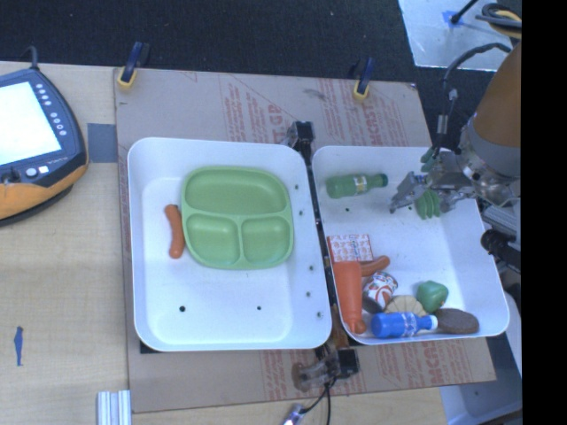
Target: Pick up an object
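The gripper (pixel 427 195) pinches a ribbed green object (pixel 430 204) between its metal fingers. The smooth green bottle (pixel 355 184) lies left of the fingers, long axis left-right, cap rightward.

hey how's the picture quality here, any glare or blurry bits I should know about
Camera view: bright, even light, so the white bins look nearly washed out, with glare on the tablet screen; soft shadows beside the green tray. The hand and arm at the right look soft and blurred, and the pile of toys is small and low in detail.
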Controlling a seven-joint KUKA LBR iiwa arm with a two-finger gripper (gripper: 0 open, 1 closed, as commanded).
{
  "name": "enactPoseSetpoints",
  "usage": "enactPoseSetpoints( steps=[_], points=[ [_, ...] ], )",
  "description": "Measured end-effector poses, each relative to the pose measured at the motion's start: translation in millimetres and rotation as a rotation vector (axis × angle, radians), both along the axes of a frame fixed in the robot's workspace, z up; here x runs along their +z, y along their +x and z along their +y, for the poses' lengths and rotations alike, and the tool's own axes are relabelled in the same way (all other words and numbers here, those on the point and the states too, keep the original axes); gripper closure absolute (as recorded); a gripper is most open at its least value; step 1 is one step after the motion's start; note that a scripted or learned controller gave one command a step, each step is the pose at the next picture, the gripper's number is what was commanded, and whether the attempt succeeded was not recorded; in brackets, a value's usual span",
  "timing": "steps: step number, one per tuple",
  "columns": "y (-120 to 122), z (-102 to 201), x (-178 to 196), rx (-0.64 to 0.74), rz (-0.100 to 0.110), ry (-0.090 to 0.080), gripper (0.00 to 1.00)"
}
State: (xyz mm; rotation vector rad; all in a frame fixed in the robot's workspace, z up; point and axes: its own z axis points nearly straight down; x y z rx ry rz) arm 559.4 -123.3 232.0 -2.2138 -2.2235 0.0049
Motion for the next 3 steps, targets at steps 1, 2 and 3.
enactPoseSetpoints(
  steps=[1, 2, 3],
  points=[
    [-41.3, 37.8, -38.4, 0.002, 0.000, -0.001, 0.00],
    [-83.5, 48.9, -40.6, 0.000, 0.000, -0.001, 0.00],
    [-66.6, 9.0, -141.1, -0.001, 0.000, -0.002, 0.00]
  ],
)
